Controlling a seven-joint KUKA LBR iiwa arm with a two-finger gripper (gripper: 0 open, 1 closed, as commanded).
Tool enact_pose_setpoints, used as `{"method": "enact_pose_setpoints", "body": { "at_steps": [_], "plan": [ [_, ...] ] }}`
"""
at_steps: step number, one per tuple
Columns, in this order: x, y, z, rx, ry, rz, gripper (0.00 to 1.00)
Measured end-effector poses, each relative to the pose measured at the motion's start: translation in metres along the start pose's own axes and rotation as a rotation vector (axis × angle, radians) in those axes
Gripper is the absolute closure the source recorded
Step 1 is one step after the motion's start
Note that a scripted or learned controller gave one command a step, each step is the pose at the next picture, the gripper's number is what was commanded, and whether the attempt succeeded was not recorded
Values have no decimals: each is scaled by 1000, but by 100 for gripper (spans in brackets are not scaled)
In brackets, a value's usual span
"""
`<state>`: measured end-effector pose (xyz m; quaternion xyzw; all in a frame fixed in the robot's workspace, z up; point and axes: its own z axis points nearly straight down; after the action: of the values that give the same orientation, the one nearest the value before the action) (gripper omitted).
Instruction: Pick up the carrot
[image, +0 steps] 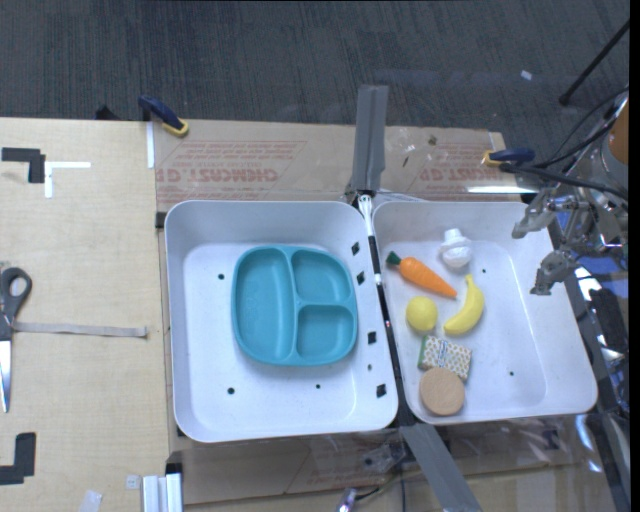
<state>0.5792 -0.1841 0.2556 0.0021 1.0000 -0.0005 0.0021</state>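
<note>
Carrot (427, 276), orange with green top, lies at 10 o'clock in right bin (540, 385) beside lemon (422, 314) and banana (466, 308); left bin (200, 400) holds teal tray (295, 304); finger state unclear.

An orange plastic carrot (424, 275) lies in the right white bin (530, 330), above a yellow lemon (421, 314) and beside a banana (466, 307).
</note>
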Motion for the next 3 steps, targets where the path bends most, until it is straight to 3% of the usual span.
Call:
{"method": "enact_pose_setpoints", "body": {
  "at_steps": [1, 2, 3],
  "plan": [
    [-12, 60, 87, -1, 0, 75, 0],
    [-30, 90, 163, 0, 1, 42, 0],
    [-33, 90, 151, 1, -6, 39, 100]
  ]
}}
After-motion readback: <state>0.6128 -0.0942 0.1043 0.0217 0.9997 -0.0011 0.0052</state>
